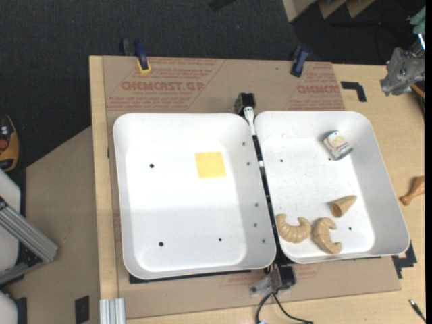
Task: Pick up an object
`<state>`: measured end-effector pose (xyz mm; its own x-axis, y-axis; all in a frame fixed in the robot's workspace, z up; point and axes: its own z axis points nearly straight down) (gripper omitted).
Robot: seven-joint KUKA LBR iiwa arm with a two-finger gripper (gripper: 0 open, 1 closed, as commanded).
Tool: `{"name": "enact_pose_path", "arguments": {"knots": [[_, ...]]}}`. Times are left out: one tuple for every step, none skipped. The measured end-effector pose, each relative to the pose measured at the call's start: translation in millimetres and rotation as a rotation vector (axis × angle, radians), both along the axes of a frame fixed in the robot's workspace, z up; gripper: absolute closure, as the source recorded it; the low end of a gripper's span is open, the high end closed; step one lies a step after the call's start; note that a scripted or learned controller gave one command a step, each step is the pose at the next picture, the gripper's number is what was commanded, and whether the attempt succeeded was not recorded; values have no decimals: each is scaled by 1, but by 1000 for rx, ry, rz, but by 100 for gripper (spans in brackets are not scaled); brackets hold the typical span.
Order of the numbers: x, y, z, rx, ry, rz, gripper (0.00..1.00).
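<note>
Nothing is picked yet: the gripper [403,73] waits at the frame's upper right, jaw state unclear, and must next descend toward the can [337,144] in the right bin [378,174].

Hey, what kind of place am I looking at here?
Probably a robotics lab test bench: two shallow white bins clamped to a brown board, toy props like croissants and a yellow square, and an end effector at the right edge.

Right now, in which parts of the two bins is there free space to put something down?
Left bin: bare all around the yellow square. Right bin: bare in the middle, between the small can and the cone. Crowded along its near edge, by the two croissants.
</note>
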<state>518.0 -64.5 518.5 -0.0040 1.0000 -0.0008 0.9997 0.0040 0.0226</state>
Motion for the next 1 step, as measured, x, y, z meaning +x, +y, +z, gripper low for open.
{"name": "enact_pose_path", "arguments": {"knots": [[-40, 51, 19, 2, 15, 3, 100]]}}
